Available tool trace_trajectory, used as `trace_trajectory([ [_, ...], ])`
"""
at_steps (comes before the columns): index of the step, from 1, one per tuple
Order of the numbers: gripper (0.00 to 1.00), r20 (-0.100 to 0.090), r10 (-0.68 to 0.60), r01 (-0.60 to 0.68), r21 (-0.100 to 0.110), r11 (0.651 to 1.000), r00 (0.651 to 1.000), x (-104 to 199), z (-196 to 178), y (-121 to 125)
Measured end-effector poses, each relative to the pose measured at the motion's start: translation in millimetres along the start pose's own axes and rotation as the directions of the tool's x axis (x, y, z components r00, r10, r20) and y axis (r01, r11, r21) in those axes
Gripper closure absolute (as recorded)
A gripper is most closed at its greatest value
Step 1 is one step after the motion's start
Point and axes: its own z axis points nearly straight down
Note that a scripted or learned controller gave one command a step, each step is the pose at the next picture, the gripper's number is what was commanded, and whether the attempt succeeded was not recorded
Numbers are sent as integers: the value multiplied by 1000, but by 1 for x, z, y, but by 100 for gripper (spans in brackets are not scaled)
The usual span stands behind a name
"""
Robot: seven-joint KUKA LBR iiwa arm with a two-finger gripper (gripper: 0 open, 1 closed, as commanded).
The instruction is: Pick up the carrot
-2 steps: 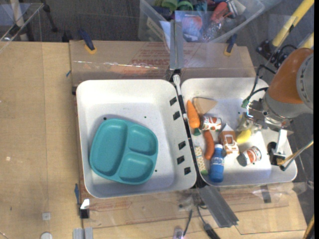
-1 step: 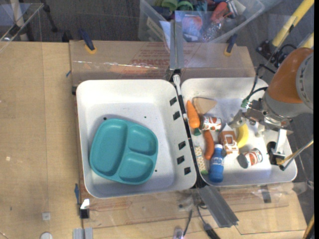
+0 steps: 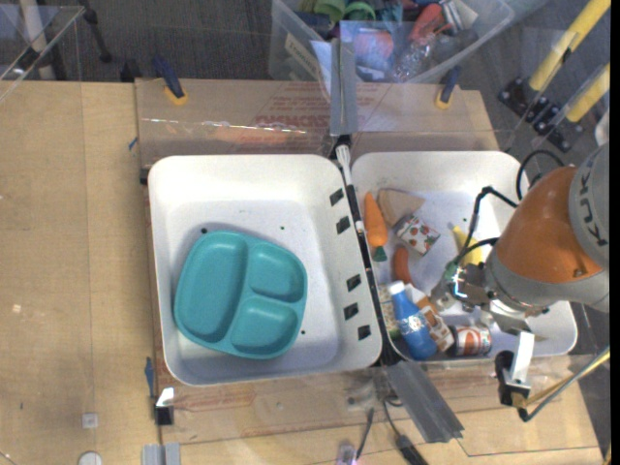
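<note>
Left bin [image 3: 174,187] holds a teal divided plate [image 3: 242,295], lying flat, nothing else in it. Right bin [image 3: 441,168] is cluttered: carrot [image 3: 374,221] lies along the left wall by the divider, a sausage-like piece [image 3: 401,265] just below it, a patterned box [image 3: 415,234] and a tan wedge [image 3: 398,202] beside it, blue bottle [image 3: 411,323] and a can [image 3: 472,341] near the front edge. Gripper [image 3: 463,287] hangs low over the right bin, well apart from the carrot; cannot tell how wide it's open or if it has anything

Carrot [image 3: 373,219] against the right bin's [image 3: 504,168] left wall, teal divided plate [image 3: 240,295] in the left bin [image 3: 242,177].
</note>
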Motion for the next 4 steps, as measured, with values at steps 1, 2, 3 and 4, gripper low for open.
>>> trace_trajectory([
  [1, 0, 1, -208, 208, 6, 978, 978, -14, 1, 65],
  [2, 0, 1, -275, 275, 7, 961, 961, 39, 2, 106],
  [3, 0, -2, -566, 566, 6, 824, 824, 41, 2, 79],
  [4, 0, -4, -923, 923, 2, 384, 384, -19, 1, 78],
])
